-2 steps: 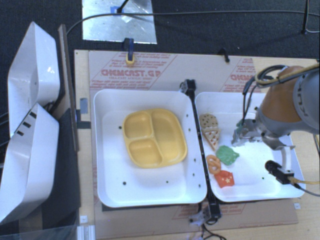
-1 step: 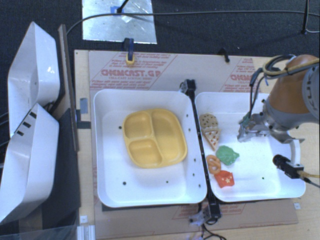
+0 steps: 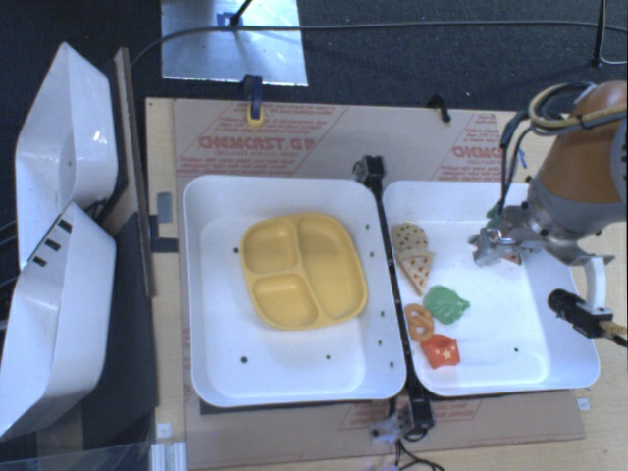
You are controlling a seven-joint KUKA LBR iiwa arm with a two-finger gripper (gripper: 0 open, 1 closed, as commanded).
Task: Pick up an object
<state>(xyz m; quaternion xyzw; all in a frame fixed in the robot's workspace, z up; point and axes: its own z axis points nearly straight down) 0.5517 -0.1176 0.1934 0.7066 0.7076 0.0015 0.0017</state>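
2 white bins sit side by side; the left bin [image 3: 216,361] holds a yellow 3-compartment tray [image 3: 302,268]. The right bin [image 3: 559,361] holds toy food along its left side: 2 pizza slices [image 3: 413,253], a green leaf [image 3: 446,303], a pretzel [image 3: 419,320], a red piece [image 3: 441,351]. The gripper [image 3: 496,246] hovers at the upper right over something red; whether it is open, I cannot tell. Risk: closing off-centre would knock that piece aside.
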